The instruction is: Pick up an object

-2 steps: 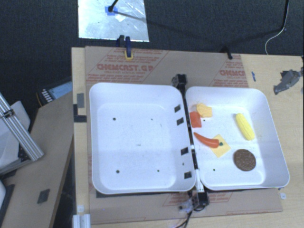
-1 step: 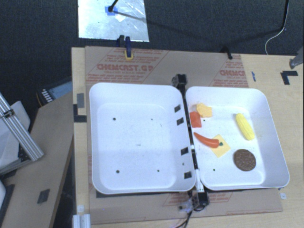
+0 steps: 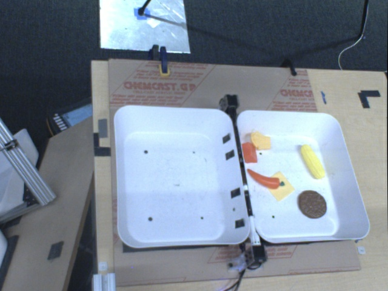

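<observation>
White plastic bins sit side by side on the tabletop (image 3: 182, 83). From my remote station, all candidates lie in the right bin (image 3: 345, 162): a corn cob (image 3: 312, 161) near its far right wall, a brown disc (image 3: 312, 204) just nearer the front from it, and a red pepper (image 3: 264, 178) over a yellow slice (image 3: 282, 188), toward the hinge. End effector state: cannot tell. The corn cob lies apart, so I judge it easiest.

Corn (image 3: 312, 161), cookie (image 3: 312, 204), chili (image 3: 264, 178) (right bin (image 3: 348, 162)).
</observation>
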Controlling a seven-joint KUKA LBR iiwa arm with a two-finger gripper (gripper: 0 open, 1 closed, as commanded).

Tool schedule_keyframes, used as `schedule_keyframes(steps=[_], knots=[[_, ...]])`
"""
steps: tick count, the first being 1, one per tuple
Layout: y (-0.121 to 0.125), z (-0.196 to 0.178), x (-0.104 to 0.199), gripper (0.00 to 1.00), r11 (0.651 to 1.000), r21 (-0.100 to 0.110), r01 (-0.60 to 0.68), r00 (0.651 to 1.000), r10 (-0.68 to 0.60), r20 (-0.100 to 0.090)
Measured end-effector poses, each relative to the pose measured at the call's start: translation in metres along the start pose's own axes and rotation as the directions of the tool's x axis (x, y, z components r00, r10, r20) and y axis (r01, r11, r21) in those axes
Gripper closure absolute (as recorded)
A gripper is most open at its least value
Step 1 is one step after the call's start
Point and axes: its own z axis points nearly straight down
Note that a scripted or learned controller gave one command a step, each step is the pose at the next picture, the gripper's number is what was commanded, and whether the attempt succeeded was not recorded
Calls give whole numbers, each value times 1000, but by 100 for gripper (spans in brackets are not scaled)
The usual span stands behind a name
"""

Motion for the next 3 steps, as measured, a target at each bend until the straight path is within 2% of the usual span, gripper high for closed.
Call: schedule_keyframes(steps=[1,2,3], knots=[[1,-8,0,100,1000,1,5,1000,-5,1],[23,100,1,100,1000,16,-2,1000,2,-5],[14,204,2,100,1000,17,-3,1000,3,-6]])
